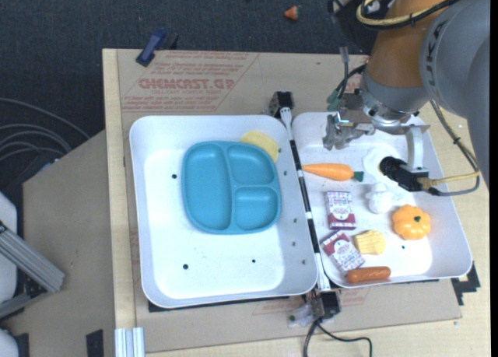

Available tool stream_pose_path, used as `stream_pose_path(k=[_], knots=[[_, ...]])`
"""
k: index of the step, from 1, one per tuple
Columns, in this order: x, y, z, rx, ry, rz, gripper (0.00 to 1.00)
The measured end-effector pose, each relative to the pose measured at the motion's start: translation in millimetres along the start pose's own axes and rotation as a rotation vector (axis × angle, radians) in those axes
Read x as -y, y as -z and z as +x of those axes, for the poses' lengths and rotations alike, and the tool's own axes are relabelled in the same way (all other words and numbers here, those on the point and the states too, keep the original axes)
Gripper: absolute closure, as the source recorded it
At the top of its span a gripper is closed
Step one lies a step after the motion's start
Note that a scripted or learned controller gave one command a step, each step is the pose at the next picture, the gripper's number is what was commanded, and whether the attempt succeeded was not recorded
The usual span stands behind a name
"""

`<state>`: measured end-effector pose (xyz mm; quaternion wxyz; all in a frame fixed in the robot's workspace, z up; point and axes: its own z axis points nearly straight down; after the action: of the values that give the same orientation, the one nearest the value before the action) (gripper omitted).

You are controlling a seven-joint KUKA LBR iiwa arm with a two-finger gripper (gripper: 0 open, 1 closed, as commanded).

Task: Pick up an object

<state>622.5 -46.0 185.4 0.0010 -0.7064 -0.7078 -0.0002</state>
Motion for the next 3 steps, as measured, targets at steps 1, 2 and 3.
stream_pose_path(k=[1, 2, 3], knots=[[-22, 38, 52, 0.001, 0.000, -0.002, 1.00], [-21, 37, 51, 0.002, -0.001, -0.001, 0.00], [-44, -1, 42, 0.003, -0.002, -0.002, 0.00]])
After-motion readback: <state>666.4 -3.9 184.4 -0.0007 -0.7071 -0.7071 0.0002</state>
